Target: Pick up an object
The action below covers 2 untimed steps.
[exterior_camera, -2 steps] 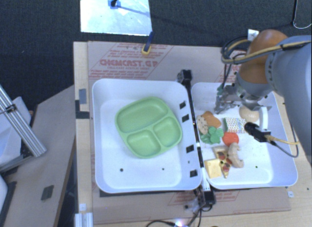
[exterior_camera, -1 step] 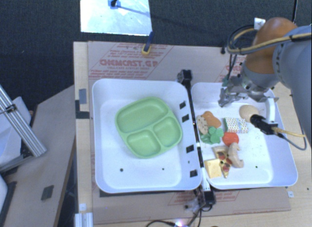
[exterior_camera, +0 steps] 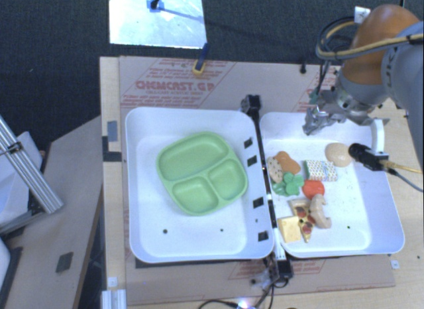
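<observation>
My gripper (exterior_camera: 313, 126) hangs over the far left part of the right bin (exterior_camera: 377, 235), above bare bin floor. Toy foods lie in a cluster nearer the front. A tan roll (exterior_camera: 338, 154) sits just right of and below the gripper. A speckled box (exterior_camera: 320, 170), a brown cookie (exterior_camera: 287, 162), a green leafy piece (exterior_camera: 289, 184) and a red tomato (exterior_camera: 313, 188) lie around the middle. A yellow cheese block (exterior_camera: 289, 229), a pizza slice (exterior_camera: 304, 217) and a beige piece (exterior_camera: 320, 212) lie closest to the front. Nothing is seen in the gripper.
The left bin (exterior_camera: 146, 235) holds a green divided plate (exterior_camera: 202, 172). A black-clipped divider (exterior_camera: 260, 168) runs between the bins. The grey arm with its orange band (exterior_camera: 377, 42) reaches in from the upper right. A shiny sheet (exterior_camera: 158, 8) lies beyond the bench.
</observation>
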{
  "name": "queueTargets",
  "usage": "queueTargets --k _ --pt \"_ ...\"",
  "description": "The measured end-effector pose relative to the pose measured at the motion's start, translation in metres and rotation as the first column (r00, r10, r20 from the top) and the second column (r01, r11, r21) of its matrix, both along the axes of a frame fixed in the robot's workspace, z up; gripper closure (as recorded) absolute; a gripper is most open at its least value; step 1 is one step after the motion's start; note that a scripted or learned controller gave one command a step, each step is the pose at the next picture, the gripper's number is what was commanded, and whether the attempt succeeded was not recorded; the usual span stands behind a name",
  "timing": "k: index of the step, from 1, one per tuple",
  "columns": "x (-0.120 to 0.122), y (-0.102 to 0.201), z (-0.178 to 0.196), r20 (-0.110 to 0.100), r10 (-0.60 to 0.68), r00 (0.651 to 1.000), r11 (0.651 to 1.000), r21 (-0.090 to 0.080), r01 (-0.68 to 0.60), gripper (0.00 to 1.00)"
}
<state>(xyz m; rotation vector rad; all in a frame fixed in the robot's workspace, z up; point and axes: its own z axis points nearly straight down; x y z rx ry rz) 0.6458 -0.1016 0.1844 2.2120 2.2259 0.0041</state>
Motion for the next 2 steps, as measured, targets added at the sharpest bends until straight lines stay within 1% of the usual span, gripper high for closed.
queueTargets --k 1,2 --pt "0.002 0.0 0.042 0.0 0.001 1.0 1.0 0.0 -0.001 1.0" --pt "0.006 0.061 0.048 -0.002 0.004 1.0 1.0 0.003 -0.004 1.0"
